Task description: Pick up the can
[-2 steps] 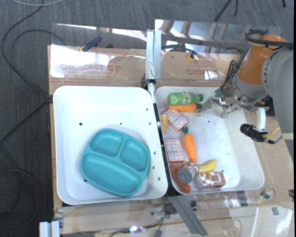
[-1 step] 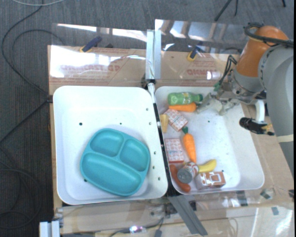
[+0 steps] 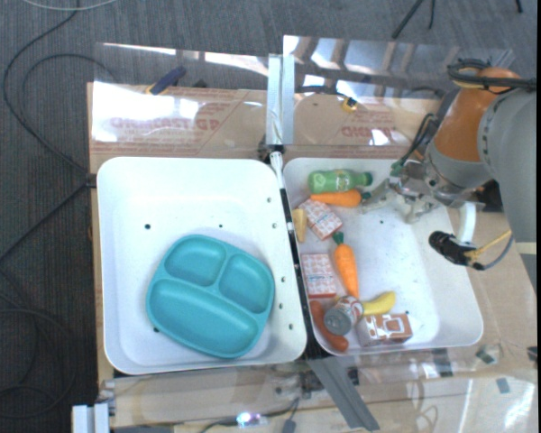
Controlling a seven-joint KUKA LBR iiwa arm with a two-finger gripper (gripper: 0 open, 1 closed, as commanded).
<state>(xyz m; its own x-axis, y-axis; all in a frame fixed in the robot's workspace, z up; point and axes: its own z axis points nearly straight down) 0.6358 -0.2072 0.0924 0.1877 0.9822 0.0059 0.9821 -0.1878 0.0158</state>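
Note:
The can is small, with a silver top and a red label. It lies near the front edge of the right bin, between a red piece and a small carton. My gripper hangs over the back of the same bin, well behind the can and to its right. It is open and nothing is between its fingers. The grey arm with its orange band comes in from the right behind it.
The right bin also holds a green bottle, two carrots, two printed boxes, a banana and a carton. A teal divided plate lies in the left bin. A ridge separates the bins.

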